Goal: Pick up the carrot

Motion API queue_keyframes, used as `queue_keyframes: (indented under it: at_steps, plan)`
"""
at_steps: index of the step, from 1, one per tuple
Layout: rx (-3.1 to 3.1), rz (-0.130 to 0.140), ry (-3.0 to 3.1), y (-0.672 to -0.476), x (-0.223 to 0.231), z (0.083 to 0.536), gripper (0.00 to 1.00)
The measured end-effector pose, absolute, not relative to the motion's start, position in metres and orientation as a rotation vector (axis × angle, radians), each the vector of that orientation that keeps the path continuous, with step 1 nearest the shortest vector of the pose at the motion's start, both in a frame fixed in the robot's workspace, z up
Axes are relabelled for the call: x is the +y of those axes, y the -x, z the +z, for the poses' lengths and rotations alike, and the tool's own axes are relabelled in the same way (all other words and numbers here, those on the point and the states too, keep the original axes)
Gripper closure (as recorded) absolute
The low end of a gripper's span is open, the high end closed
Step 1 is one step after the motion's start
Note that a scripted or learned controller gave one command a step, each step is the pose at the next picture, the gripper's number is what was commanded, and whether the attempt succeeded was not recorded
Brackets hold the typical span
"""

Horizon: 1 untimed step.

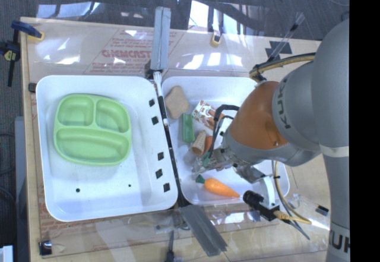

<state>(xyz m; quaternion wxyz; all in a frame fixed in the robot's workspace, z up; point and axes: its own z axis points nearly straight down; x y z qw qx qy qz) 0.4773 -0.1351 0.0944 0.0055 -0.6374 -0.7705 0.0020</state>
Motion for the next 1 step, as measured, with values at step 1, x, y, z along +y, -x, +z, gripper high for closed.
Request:
queue_keyframes:
  at_steps: [1]
  plan:
    - [-2.324, 0.004, 2.107, -0.4780, -0.1181, 0.1877, 1.00]
